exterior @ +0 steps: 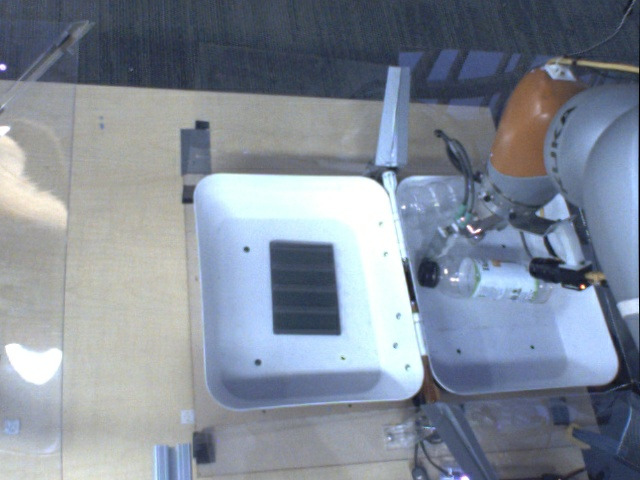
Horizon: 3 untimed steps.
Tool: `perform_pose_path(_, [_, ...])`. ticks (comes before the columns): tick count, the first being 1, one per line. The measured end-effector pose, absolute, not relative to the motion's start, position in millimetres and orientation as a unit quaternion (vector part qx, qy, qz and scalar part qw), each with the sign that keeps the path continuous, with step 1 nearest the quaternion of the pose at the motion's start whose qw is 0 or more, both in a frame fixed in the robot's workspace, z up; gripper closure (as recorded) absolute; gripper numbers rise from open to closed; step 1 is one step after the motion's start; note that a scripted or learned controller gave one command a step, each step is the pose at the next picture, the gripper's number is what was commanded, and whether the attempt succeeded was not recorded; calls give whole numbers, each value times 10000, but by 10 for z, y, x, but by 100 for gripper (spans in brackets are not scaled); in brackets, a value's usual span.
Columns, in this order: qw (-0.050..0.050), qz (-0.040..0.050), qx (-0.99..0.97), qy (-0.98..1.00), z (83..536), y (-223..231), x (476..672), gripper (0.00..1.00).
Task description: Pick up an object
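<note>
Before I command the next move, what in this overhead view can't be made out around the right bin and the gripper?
- Gripper: small and glare-blurred in the camera view; finger state unreadable.
- Clear bottle with black cap: contact with the gripper can't be told.
- Clear object in the right bin corner: transparent, shape unclear.
- Arm: cut by the right edge.

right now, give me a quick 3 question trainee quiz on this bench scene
1. True or false: the clear plastic bottle lies on its side in the right bin.
2. Which bin holds the dark ridged rectangular block? A) left bin B) right bin
3. What colour is the bottle's cap?

Key
1. True
2. A
3. Black; it points toward the left bin. The claw sits just above the bottle.
</note>
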<state>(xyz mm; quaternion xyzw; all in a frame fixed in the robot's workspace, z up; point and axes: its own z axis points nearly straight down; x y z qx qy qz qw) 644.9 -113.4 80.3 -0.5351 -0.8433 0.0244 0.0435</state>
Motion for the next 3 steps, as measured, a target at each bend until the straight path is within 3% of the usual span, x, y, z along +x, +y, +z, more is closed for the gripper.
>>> perform_pose_path(1, [414, 256, -5534, -8315, 800, -1103, 6453, 0])
perform_pose_path(2, [-41, -24, -5714, -8207, 888, -964, 5906, 0])
perform_pose_path(3, [479, 218, -6459, -7616, 819, -1136, 6440, 0])
